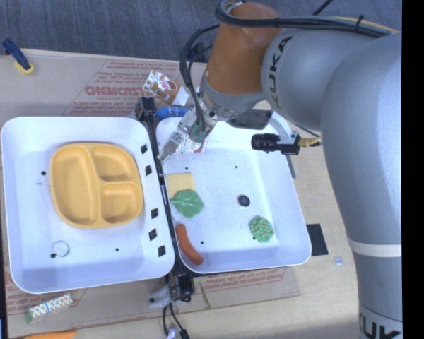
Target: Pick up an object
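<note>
Claw of mine hangs at the right white plastic bin's eleven o'clock; its opening I cannot tell. Flat green felt leaf waits at six; I'd descend squarely.

Grey arm in from the right, orange-banded wrist bent down-left, pincer low.

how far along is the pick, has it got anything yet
Done: the claw is down at the right bin's upper left corner. In hand: nothing visible. Left: grasping and lifting an object; the green leaf, sausage and yellow slice lie in the bin.
</note>
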`<state>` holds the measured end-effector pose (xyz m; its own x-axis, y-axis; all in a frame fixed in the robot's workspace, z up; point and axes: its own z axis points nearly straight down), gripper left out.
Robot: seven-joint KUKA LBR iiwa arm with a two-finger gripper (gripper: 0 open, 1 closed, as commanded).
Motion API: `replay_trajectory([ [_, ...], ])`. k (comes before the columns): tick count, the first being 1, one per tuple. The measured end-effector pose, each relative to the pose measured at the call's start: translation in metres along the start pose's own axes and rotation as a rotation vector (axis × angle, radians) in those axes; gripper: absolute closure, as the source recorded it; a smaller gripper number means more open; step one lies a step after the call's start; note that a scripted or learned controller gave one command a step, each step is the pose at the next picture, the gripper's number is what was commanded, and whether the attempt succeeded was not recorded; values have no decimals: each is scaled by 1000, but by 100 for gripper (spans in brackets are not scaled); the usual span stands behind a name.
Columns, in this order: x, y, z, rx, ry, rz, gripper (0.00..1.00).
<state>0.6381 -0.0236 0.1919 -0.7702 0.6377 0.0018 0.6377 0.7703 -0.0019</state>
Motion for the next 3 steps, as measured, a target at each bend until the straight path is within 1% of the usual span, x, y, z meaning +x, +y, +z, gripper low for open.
replay_trajectory([
  [1, 40, 7, 0, 0, 0, -117, 0],
  [2, 85, -4, 1, 1, 1, 150, 0],
  [3, 124, 10, 1, 3, 2, 507, 0],
])
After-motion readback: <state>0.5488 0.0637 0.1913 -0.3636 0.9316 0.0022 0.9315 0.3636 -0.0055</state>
